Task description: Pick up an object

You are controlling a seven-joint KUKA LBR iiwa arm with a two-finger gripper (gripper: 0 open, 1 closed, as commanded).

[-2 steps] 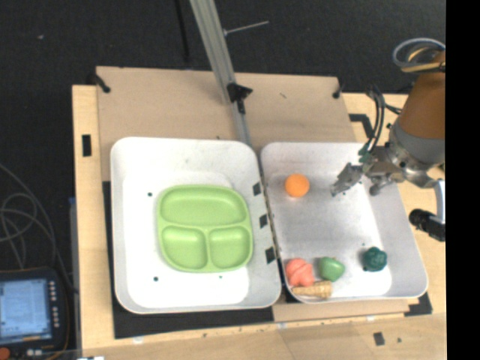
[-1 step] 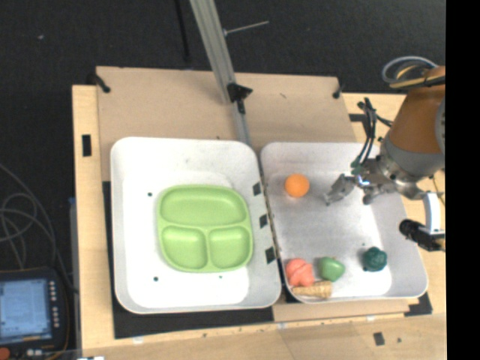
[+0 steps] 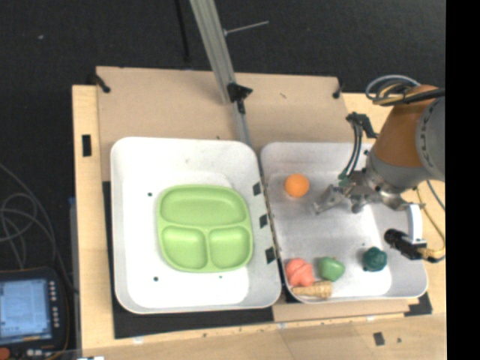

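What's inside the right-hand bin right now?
The right bin holds an orange ball, a pink piece, a green piece, a tan piece and a dark green one. The gripper covers some floor.

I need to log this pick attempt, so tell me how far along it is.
Done: the arm has reached over the right bin, with the tool low near the orange ball.
In hand: nothing visibly gripped; the tool stands apart from the ball.
Left: the whole pick. The ball, the pink piece, the light green piece and the dark green piece all lie in the bin.
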